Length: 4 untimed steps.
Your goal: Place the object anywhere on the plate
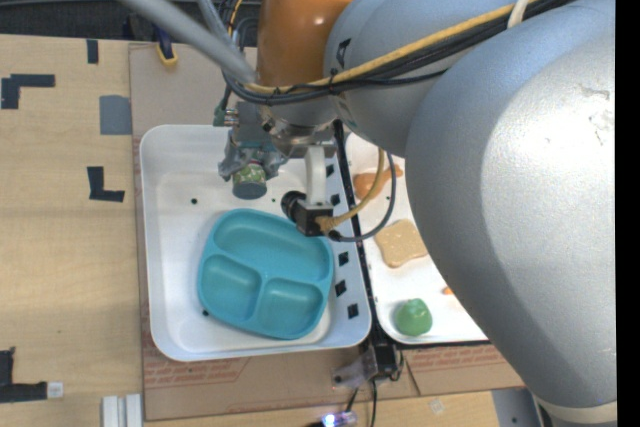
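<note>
While the grey arm (480, 115) reached in from the right and covered much of the view, its orange band (300, 15) sat above the wrist at the upper middle, and the jaws (248, 173) hung over the far part of the left white bin (165, 245). A small rounded grey-green object (250, 179) showed right at their tips — it appeared to sit between them, though whether it was truly gripped could not be told from this angle. It lay just beyond the upper edge of the teal plate (265, 275), close to it but not over its compartments. That plate, a divided one with three sections, rested tilted in the near half of the left bin, its rim near the bin's right wall. Cables (345, 205) hung down from the wrist beside the wall between the two bins. In the right bin (440, 330) lay a tan, toast-like flat piece (400, 242), an orange item (372, 183) partly hidden behind the cables, and a green rounded object (411, 317) near the front edge. Both bins stood on brown cardboard (160, 105) laid on the wooden desk (60, 245) — dark tape marks (100, 183) dotted the desk's left side.
</note>
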Each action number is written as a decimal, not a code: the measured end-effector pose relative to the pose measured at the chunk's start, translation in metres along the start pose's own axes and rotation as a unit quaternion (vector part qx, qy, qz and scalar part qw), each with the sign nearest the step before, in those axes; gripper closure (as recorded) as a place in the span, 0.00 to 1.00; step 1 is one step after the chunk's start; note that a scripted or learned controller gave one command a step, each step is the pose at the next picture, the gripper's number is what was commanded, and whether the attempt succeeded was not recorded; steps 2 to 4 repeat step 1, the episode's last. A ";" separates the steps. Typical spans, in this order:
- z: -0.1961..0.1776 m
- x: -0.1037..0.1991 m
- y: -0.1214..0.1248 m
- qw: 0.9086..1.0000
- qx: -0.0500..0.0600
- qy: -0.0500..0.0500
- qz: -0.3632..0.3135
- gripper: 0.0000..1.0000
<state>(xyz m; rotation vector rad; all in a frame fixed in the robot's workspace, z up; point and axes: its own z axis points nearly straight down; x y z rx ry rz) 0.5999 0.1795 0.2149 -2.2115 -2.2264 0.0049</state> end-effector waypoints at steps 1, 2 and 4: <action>-0.001 -0.003 0.001 1.000 -0.001 -0.001 0.002 0.00; -0.001 -0.003 0.001 1.000 -0.001 -0.001 0.002 0.00; -0.001 -0.003 0.001 1.000 -0.001 -0.001 0.002 0.00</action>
